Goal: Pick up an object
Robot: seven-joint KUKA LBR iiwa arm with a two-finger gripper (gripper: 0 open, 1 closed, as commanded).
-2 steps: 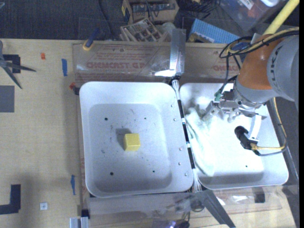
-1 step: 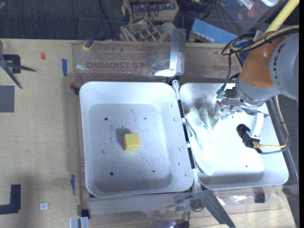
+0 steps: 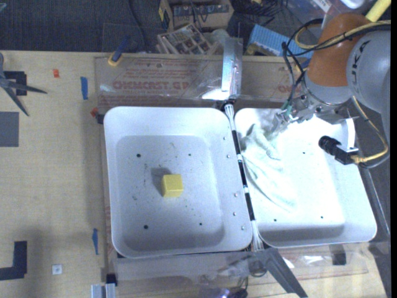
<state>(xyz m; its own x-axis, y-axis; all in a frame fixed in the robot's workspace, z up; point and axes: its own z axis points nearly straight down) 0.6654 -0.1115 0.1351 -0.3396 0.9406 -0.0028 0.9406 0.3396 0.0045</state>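
One yellow block (image 3: 172, 185) mid left bin (image 3: 118, 135); gripper (image 3: 286, 115) blurred at 11 o'clock of right bin (image 3: 347, 228), by pale cloth (image 3: 263, 161); open or closed, cannot tell.

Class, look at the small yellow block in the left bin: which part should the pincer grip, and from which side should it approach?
Probably from straight above, closing on two opposite flat sides of the yellow block. It lies alone on the floor of the left bin, well away from the walls, so there is room on every side for the fingers to come down.
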